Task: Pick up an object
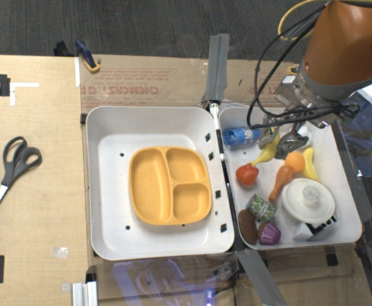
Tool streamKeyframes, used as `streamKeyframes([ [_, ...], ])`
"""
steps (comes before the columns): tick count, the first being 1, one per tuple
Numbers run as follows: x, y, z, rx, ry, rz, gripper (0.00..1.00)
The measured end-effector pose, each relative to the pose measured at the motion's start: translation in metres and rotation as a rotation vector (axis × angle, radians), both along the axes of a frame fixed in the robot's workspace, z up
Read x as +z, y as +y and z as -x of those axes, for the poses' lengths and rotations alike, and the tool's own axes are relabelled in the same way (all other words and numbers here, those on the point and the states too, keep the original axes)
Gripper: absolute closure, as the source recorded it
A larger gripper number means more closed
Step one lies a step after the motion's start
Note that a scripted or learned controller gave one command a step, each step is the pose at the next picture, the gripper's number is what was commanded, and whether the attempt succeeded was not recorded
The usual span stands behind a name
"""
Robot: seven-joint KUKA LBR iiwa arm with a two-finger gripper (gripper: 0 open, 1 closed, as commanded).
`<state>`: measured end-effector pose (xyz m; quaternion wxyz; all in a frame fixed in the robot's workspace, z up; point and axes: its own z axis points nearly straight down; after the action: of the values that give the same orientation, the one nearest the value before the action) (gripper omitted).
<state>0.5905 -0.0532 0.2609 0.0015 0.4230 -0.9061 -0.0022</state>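
Note:
The right bin (345,171) holds several small items. Among them are a blue bottle (240,136), a yellow banana (268,150), a red tomato (247,174), a carrot (281,180) and a white round bowl (307,199). A green piece (261,207), a brown piece (247,226) and a purple piece (270,234) lie at the bin's front left. My gripper (290,140) hangs low over the back of this bin, just above the banana and an orange piece (295,160). Nothing can be seen lifted by it.
The left bin (109,171) bears a yellow divided plate (170,185). Scissors (13,161) lie on the wooden bench at far left. A blue clip (87,56) sits at the back. Cables (268,81) loop from the arm over the right bin's back edge.

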Motion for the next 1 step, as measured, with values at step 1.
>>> streamKeyframes([
  [1, -0.0081, -0.0045, 0.0702, -0.012, -0.002, 0.0, 1.0],
])
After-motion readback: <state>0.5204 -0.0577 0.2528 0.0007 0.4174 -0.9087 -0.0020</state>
